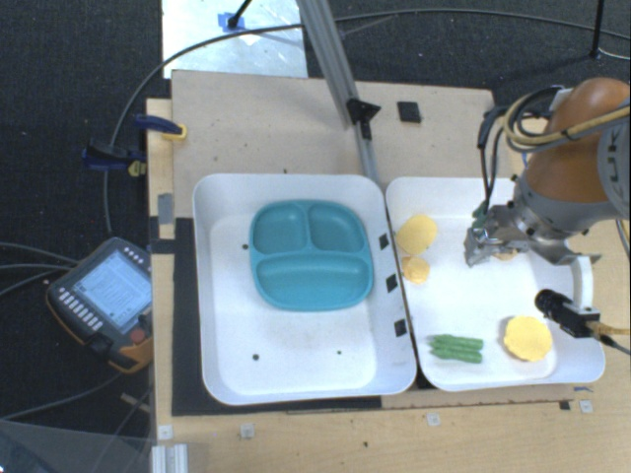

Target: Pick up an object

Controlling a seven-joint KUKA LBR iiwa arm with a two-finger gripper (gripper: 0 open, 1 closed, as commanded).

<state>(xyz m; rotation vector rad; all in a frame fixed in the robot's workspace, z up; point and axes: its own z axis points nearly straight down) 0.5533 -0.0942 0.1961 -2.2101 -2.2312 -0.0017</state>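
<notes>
Yellow and round, a flat disc-like piece [528, 338] lies near the front right corner of the right bin [449, 190], and just to its left, well apart, a small bundle of green beans [456, 347] lies flat on the bin floor. Further back along that bin's left side sit two more yellow pieces, a small one [416, 270] and behind it, just beside it, a larger rounded one [418, 233]. No object stands out as the one being picked, and none of these pieces touches the arm. The gripper [485, 247] hangs low over the middle of the right bin, with something pale orange showing just beside it, too small to make out; whether the fingers are wide, narrow or closed on anything cannot be told from this angle. A black fitting [565, 313] juts from the arm just above the yellow disc. In the left bin [217, 363] a teal plate with three compartments [312, 254] rests toward the back. No writing can be read anywhere. Left of the bins a handheld pendant [104, 299] with a lit screen lies off the tabletop [256, 116], and at the far left edge blue clamps [148, 136] grip the board, while a grey pole [335, 57] slants down to the bins' back edge
</notes>
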